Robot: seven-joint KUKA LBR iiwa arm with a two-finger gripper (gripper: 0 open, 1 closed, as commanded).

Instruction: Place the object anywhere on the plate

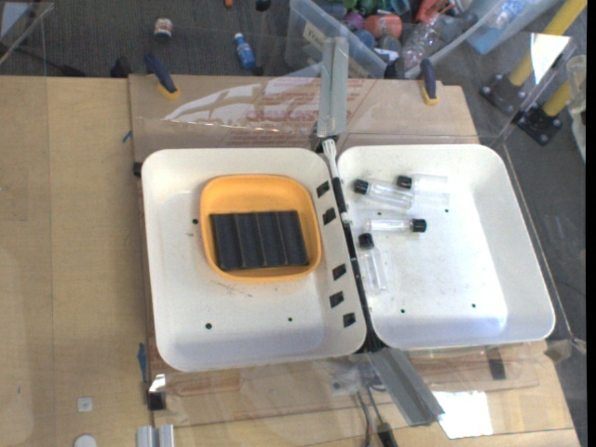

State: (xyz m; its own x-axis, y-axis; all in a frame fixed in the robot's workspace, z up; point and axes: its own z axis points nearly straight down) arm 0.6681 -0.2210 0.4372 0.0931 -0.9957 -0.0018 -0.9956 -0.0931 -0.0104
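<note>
Vials (384,205) — four clear, black-capped, loose in the right bin (484,277); plate (259,225) in the left bin. Gripper state I cannot tell. Risk, I judge — they roll or slip when pinched.

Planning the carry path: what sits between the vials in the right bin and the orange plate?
In the camera view, bare white floor of the right bin, then the raised divider with black clips where both bins meet, separate the vials from the orange plate.

Clear vials (391,214) (bodies nearly invisible against white), toy tub (410,12) cut off at top edge
</note>
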